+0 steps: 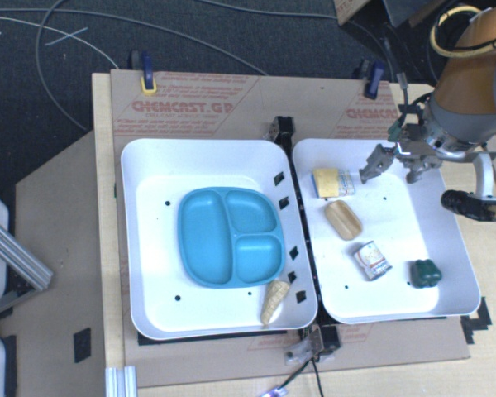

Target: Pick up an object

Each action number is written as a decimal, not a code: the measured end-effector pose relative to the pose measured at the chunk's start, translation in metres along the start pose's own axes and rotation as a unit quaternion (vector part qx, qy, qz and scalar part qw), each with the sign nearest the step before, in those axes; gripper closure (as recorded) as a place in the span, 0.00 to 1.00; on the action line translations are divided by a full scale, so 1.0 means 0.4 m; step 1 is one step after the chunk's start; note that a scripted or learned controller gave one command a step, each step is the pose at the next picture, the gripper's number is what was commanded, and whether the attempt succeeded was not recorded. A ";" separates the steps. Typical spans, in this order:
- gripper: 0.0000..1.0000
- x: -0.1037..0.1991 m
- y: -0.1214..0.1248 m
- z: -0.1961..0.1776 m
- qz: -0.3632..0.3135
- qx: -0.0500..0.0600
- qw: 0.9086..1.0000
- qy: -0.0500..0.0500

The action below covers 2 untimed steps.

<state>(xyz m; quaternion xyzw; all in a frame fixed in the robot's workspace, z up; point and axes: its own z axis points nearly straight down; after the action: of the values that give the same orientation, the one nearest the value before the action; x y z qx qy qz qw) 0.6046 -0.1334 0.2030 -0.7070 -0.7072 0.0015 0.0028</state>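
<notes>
My gripper [394,162] hovers over the far part of the right bin [446,222], with the orange band of my arm [471,64] above it toward the upper right. The two fingers [374,166] are spread apart with nothing between them. Nearest to the gripper, just to its left, lies a yellow packet [331,182], flat on the bin floor and apart from the fingertips. Just below that packet lies a tan, bread-like roll [344,219], set at a slant. Further toward the near edge sits a small red-and-white box [371,260], and to its right, near the bin's near right corner, a dark green object [425,274]. The left bin [149,222] stands against the right one; it holds a blue divided plate [230,236], and a pale, shell-like object [274,301] lies near the plate's lower right corner, well apart from my gripper.
</notes>
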 end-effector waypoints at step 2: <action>0.00 -0.006 0.013 0.283 0.000 -0.001 1.000 0.000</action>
<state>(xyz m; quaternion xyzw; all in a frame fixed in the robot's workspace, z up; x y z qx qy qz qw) 0.6089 -0.1358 0.0898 -0.7072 -0.7070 0.0007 0.0021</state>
